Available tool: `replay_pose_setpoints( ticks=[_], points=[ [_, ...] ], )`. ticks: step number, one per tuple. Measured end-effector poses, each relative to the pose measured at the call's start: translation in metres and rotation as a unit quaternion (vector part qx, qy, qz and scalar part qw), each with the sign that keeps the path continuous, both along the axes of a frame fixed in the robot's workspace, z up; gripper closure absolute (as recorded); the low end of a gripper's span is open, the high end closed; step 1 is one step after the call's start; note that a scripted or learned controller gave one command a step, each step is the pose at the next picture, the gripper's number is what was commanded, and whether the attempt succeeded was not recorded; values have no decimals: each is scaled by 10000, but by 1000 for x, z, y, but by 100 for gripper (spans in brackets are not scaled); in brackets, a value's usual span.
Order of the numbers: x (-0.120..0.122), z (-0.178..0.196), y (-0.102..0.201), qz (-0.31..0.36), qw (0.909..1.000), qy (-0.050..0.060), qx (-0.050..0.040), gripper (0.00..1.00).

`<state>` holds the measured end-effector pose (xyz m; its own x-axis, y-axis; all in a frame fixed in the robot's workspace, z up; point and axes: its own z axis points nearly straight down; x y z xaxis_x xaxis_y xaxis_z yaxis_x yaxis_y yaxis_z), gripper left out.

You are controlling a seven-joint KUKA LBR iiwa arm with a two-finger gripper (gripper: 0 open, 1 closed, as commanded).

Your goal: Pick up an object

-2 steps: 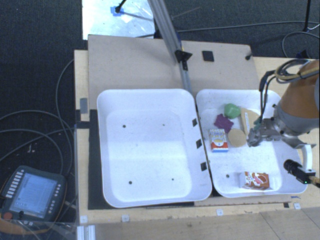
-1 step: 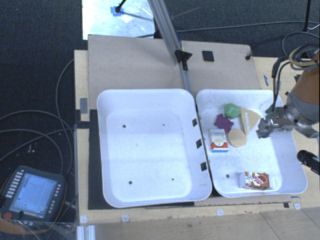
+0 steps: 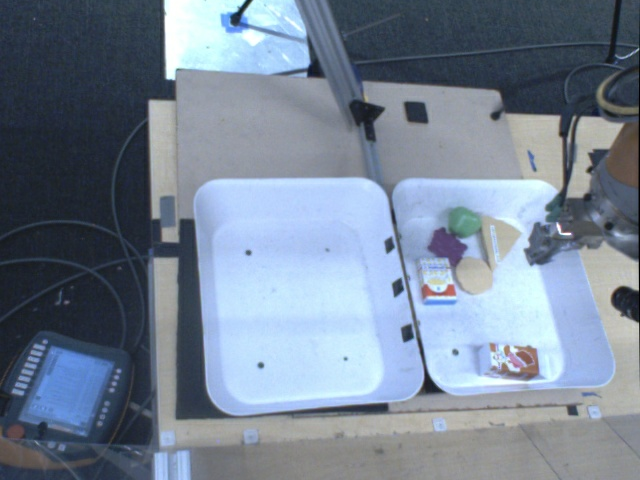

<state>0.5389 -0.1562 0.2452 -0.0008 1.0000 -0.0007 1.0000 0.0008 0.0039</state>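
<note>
Hovering over right bin (image 3: 585, 313) near its right rim: gripper (image 3: 548, 240), jaw state impossible to tell. Lying toward far edge: green object (image 3: 464, 220), purple object (image 3: 446, 244).

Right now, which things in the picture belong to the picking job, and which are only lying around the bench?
Belong to the job:
- gripper, at the right bin's right edge
- right bin
- green object
- purple object
- tan wedge
- tan round disc
- small white and orange box
- red and white packet

Just lying about:
- left bin
- teach pendant
- floor cables
</note>
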Motion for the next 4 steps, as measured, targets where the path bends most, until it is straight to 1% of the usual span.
replay_pose_setpoints(
  ticks=[1,2,3,4],
  points=[
    [-11,3,55,21,10000,14,9,100],
    [-19,-7,112,23,10000,19,9,100],
    [-26,-1,169,23,10000,13,10,100],
    [-27,-15,220,20,10000,21,8,100]
  ],
)
